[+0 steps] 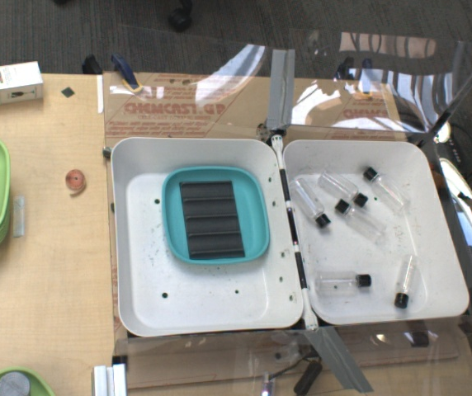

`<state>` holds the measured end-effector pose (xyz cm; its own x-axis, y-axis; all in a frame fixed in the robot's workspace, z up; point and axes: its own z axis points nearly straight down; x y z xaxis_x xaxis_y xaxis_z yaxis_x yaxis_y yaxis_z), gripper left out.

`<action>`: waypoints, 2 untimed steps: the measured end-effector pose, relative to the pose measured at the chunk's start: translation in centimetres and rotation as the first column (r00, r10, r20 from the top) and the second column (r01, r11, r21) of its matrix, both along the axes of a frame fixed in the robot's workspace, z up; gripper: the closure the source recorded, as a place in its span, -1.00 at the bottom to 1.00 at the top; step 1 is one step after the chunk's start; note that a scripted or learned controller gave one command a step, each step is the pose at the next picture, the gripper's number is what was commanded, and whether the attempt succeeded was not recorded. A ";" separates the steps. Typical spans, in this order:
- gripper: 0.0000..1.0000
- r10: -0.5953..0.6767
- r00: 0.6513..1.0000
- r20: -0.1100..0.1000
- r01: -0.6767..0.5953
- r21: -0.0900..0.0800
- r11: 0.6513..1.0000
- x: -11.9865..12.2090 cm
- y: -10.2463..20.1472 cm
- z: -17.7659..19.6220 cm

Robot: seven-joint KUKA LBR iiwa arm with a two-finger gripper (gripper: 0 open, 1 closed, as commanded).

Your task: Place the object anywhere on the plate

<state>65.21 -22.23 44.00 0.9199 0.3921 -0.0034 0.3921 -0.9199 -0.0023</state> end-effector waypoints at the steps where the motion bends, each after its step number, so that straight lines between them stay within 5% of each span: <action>1: -1.00 -0.103 0.995 0.000 0.103 0.000 0.995 -0.1 0.0 0.0; 2: -1.00 -0.199 0.980 0.001 0.199 0.000 0.980 -0.1 -0.1 0.1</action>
